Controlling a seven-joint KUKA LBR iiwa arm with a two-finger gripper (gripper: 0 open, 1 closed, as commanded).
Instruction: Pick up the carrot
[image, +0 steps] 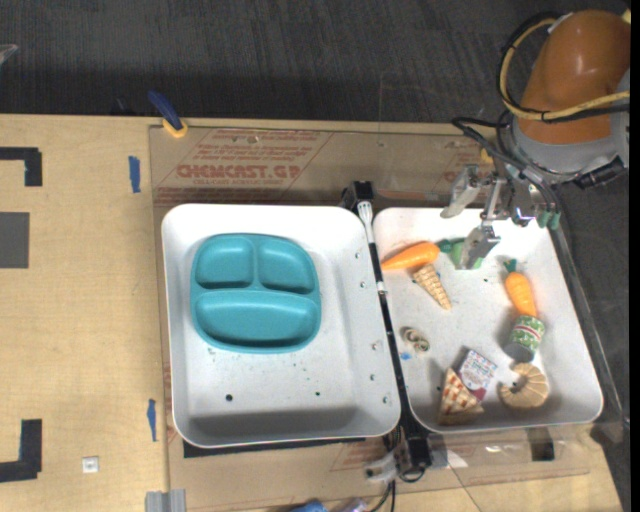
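Orange and green-topped, the carrot (519, 291) lies near the right bin's (580, 330) right wall, ungrasped; we judge the pick not yet begun. Our tool (484, 240) hangs by the bin's far edge, jaws narrow, holding nothing. Open white floor lies between them, though a bottle (525, 336) crowds the carrot's tip.

Arm (570, 70) cut off by top and right edges. Small pale item (415, 340) mid right bin (585, 330): too small to identify. Clutter (395, 462) between bins at near edge: indistinct, partly cropped.
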